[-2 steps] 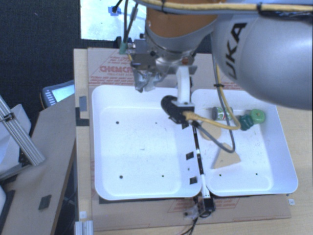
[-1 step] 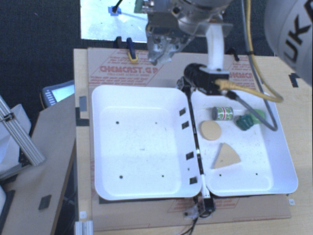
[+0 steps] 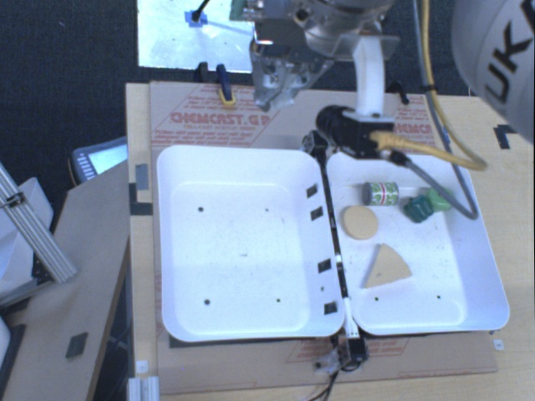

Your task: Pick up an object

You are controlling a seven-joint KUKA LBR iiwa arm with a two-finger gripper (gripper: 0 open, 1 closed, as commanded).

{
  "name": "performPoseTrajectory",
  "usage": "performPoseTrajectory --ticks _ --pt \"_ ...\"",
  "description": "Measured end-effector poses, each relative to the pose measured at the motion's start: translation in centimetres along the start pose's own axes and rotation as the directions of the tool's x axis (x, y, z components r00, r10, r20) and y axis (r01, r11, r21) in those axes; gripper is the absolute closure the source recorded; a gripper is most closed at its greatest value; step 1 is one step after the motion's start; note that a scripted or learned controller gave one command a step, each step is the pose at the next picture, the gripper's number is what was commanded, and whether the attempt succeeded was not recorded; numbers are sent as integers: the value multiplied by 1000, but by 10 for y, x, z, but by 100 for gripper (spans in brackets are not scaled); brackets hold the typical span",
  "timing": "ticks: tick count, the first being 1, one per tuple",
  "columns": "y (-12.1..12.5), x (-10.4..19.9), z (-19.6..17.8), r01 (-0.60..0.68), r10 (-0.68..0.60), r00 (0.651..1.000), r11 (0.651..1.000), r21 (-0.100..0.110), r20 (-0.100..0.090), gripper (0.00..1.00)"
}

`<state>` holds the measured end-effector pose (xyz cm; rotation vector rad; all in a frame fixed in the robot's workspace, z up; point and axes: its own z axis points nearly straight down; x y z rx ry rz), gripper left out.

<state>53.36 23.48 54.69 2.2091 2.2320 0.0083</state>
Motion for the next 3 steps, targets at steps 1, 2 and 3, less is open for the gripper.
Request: performPoseTrajectory --ticks 1,2,3 --pt "0 0 1 1 -1 1000 1000 1 0 0" --pt "0 0 -11 5 -5 1000 1000 -1 -1 100" --pt "21 -1 13 -10 10 1000 1000 4 4 100"
